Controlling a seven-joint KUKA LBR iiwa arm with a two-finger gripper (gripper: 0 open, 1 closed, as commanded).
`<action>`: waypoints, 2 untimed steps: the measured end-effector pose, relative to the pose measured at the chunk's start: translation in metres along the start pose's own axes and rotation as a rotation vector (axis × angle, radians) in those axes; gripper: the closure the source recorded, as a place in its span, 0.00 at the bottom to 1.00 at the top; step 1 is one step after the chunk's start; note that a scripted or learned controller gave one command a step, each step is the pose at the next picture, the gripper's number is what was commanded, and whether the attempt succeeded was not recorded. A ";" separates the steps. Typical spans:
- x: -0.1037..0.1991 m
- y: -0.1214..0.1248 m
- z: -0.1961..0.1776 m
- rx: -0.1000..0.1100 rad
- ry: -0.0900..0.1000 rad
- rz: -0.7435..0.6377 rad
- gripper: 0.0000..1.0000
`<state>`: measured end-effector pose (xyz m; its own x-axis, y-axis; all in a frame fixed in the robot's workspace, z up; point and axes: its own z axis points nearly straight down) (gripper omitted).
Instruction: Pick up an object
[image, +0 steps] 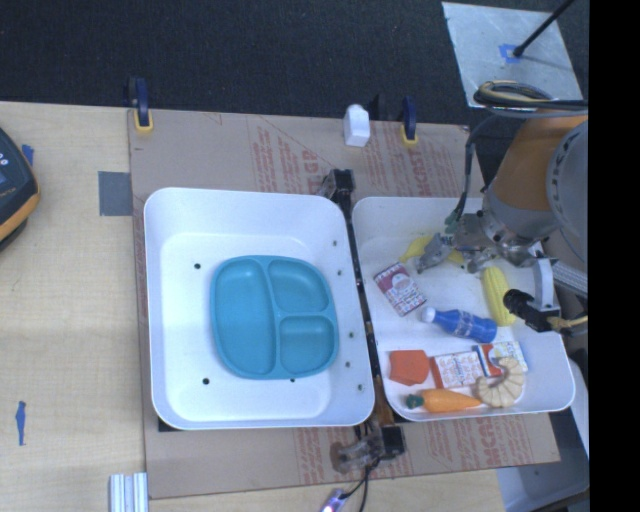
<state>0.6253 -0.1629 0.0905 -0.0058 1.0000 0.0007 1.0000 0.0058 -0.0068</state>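
Observation:
My gripper hangs low in the back of the right bin, its fingers spread apart and open. A yellow banana-like toy lies just left of it and runs under it, so part of the toy is hidden. Nothing is clearly held between the fingers. A yellow corn cob lies right beside the gripper's near side. Further forward are a red and white carton and a blue bottle.
The front of the right bin holds an orange block, a small red and white box, a carrot and a pale shrimp-shaped toy. The left bin holds a blue divided plate. A black clip sits between the bins.

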 end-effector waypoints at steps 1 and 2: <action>0.027 0.031 -0.002 -0.004 0.000 0.001 0.00; 0.026 0.028 -0.011 0.016 0.002 -0.003 1.00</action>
